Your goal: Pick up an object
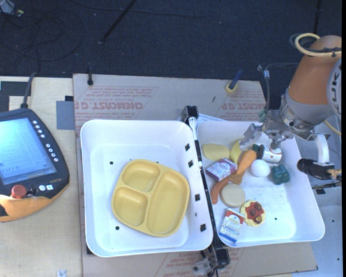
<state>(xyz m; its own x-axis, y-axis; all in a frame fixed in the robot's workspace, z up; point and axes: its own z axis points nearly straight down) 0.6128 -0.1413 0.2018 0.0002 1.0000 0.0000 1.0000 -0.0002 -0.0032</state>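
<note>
The gripper (264, 133) hangs over the right bin (303, 224) at its 12 o'clock edge; I cannot tell how it is set. Below it lies a cluster of toy food: a carrot (246, 161) touching a white egg (260, 168), a green block (279, 175) at the egg's 3 o'clock, and a round cracker (233, 195) at 6 o'clock. The left bin (98, 154) holds a yellow divided tray (151, 197).
</note>
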